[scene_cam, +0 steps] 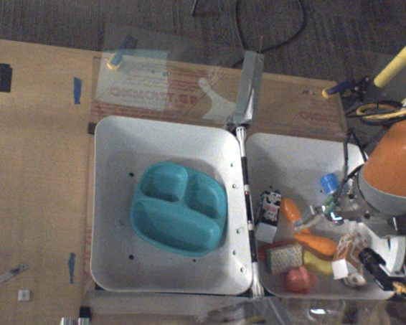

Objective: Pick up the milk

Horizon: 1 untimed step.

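The milk [269, 208] is a small carton with black and white cow patches. It lies in the right bin [290, 154] against that bin's left wall, next to an orange carrot-like piece [290, 209]. My gripper [330, 211] hangs over the middle right of the same bin, below the arm's orange band [402, 160]. It is well to the right of the milk, with the carrot piece between them, and nothing of the milk is at the gripper.
The left bin [117, 156] holds a teal divided plate [180, 208]. Around the front of the right bin lie a second orange piece [316, 243], a red apple [299, 279], a yellow item [317, 262], a sponge-like block [284, 257] and a blue object [329, 183].
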Each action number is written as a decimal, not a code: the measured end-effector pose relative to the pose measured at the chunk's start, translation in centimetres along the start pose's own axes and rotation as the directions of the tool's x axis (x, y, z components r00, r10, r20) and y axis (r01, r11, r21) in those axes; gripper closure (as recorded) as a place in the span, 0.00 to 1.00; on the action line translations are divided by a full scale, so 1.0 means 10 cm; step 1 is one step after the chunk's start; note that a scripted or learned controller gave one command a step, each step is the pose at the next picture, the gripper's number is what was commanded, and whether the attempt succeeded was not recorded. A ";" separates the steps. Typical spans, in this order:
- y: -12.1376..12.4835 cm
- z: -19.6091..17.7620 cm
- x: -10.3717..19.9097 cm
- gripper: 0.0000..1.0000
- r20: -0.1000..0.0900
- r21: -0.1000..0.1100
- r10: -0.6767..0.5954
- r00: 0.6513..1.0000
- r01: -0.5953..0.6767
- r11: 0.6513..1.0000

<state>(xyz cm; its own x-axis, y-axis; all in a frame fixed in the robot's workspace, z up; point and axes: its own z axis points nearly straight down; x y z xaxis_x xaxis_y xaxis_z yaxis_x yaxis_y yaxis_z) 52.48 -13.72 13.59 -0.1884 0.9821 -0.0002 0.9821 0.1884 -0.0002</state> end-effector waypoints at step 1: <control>-0.45 -0.16 -0.53 0.00 -0.001 0.000 -0.081 0.997 0.081 0.997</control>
<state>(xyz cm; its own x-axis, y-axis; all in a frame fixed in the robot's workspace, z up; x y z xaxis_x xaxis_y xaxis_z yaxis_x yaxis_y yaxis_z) 49.07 -19.75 15.17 -0.2674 0.9636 0.0010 0.9636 0.2674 -0.0005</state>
